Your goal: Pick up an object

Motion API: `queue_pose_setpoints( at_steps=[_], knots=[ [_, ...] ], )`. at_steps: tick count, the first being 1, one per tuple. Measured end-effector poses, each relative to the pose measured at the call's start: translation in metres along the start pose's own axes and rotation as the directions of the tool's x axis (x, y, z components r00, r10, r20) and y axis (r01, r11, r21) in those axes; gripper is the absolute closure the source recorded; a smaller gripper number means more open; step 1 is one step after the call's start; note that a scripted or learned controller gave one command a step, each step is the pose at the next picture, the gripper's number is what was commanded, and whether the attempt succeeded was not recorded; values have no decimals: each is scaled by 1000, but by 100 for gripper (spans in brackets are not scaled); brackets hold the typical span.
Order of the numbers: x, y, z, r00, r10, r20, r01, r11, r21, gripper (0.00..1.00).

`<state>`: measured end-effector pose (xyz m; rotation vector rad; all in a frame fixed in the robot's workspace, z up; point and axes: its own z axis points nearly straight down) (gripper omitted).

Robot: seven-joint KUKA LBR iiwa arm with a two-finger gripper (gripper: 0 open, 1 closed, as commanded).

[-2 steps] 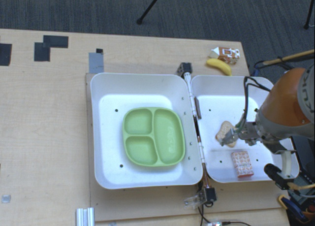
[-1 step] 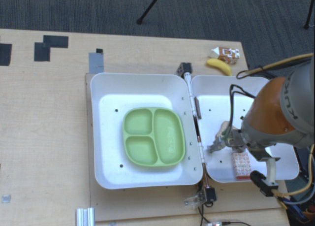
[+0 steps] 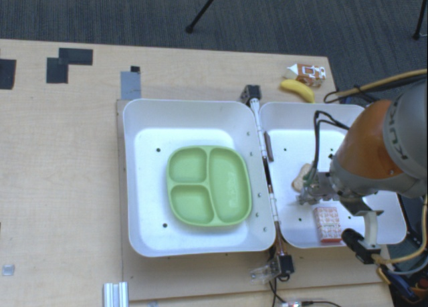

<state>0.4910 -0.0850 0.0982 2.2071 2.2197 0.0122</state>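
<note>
While the arm leans in from the right over the right-hand bin, its gripper hangs low near the middle of that bin's floor, and from this angle I cannot tell how it is set. Just beside its tip, on the side toward the bin divider, lies a small pale object, touching or nearly touching the metal. A little nearer the front wall lies a red-and-white patterned packet, flat on the floor and apart from the gripper. Across the divider, the left bin holds a light green divided plate with three compartments. Out on the bench beyond the bins rest a banana and a small carton.
</note>
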Motion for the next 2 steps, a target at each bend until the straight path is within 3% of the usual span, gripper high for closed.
queue_pose_setpoints(
  at_steps=[1, 2],
  knots=[
    [0, 0, 0, 1000, 0, 0, 0, 1000, 0, 0],
    [1, 2, -10, 1000, -4, 0, 4, 1000, -4, 100]
  ],
)
